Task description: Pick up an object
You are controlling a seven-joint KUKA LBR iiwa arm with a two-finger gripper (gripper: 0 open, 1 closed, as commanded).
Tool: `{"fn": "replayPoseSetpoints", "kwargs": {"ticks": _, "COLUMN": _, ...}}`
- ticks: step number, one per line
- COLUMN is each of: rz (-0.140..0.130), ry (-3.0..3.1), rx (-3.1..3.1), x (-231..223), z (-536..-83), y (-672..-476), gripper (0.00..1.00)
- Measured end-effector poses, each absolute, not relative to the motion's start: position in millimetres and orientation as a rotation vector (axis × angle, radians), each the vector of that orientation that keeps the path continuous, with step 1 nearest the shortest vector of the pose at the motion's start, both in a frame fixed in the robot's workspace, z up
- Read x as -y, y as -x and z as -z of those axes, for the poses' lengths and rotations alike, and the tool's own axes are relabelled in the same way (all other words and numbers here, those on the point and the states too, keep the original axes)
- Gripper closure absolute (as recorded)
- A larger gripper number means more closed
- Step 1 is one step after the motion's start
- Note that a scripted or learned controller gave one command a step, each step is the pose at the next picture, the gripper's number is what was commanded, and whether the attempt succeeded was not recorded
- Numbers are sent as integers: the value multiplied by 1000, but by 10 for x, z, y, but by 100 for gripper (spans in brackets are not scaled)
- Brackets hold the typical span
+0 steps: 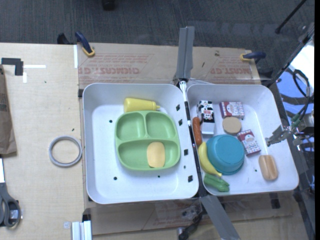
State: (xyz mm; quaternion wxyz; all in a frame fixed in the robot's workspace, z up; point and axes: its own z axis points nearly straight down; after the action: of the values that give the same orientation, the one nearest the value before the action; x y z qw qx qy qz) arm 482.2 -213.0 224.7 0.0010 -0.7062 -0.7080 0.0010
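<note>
Currently, near rim of right bin (260, 184): green vegetable (216, 183) at the front corner, bread roll (269, 167) just beside the right wall.
Mid bin: blue bowl (226, 153) upside-up, with a banana (206, 160) curled against its left side.
Gripper (275, 135): sits low at the right wall, above the bread roll; I cannot tell whether it is released or clenched, and nothing is seen held in it.
Red packet (250, 142): flat, just left of the gripper, touching the bowl's rim.
Far half: tan disc (232, 125), sausage (197, 129), cow-print carton (205, 112), red box (232, 109).
Left bin (95, 149): green divided plate (131, 129) bearing a yellow piece (156, 154); well apart from the gripper.
Risk: packet lies flat, so a closing grip may slide over it; the roll hugs the wall, so the descent may strike the wall.
Likely target vs tool: packet nearest, to its left; roll next, nearer the front.
</note>
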Motion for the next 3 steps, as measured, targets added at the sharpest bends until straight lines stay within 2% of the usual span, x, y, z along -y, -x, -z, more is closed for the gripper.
{"fn": "replayPoseSetpoints", "kwargs": {"ticks": 1, "rz": 17, "ry": 2186, "rx": 2280, "x": 1749, "z": -1204, "y": -4842, "gripper": 0}}
{"fn": "replayPoseSetpoints", "kwargs": {"ticks": 2, "rz": 24, "ry": 1989, "rx": 2471, "x": 1629, "z": -1133, "y": -5857, "gripper": 0}}
{"fn": "replayPoseSetpoints", "kwargs": {"ticks": 3, "rz": -2, "ry": 1908, "rx": 2498, "x": 1518, "z": -1789, "y": -6036, "gripper": 0}}
